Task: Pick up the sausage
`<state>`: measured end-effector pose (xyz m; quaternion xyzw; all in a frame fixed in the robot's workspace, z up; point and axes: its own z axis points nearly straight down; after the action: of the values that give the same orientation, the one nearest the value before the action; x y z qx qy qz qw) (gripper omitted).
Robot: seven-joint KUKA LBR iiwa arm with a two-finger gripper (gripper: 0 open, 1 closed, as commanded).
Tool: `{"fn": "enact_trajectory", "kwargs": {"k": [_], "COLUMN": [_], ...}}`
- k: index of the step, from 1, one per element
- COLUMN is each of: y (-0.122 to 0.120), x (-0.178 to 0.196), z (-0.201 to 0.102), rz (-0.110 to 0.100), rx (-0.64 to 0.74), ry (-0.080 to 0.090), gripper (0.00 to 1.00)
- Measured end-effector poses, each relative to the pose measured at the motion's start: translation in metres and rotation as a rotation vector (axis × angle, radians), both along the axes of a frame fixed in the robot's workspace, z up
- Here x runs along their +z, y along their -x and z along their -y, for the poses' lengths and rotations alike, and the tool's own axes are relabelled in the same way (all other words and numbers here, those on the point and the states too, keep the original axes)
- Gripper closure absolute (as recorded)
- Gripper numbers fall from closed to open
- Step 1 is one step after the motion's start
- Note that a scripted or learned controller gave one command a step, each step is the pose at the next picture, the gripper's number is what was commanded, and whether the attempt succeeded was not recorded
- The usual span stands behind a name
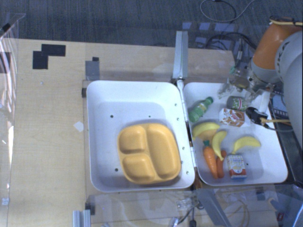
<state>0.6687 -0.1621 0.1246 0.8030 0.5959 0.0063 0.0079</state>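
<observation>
- Presently, the sausage [220,166] is seen as a short, dark red piece lying lengthwise just to the right of the carrot [209,159], touching it or very nearly so along one side.
- A small carton [236,167] stands further right of the carrot, so the sausage is hemmed in between the two; a curved banana [218,143] lies just above the carrot's tip, close to the sausage's upper end.
- All of these are held in the right bin [265,162], which rests on the desk [52,126].
- The tool [239,83] is seen well above and to the right of the carrot, near the far side of the same bin. Whether it is open or closed cannot be told from this view, and nothing can be seen gripped in it.
- The sausage is judged to be a light toy piece, probably firm with a smooth, rounded skin, so slipping or rolling out of a loose pinch is to be expected. It is not thought to be fragile.
- A hold across the narrow width, at mid-length, is judged best, so that the piece hangs level when lifted.
- Little room is left on the carrot's side, so the carrot may well be nudged or caught along with the sausage. A careful, straight descent is called for.
</observation>
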Motion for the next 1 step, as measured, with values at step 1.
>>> {"fn": "enact_trajectory", "kwargs": {"k": [1], "y": [0.0362], "x": [-0.0186], "z": [0.0193], "rz": [-0.014], "rx": [0.161], "ry": [-0.002], "gripper": [0.0]}}
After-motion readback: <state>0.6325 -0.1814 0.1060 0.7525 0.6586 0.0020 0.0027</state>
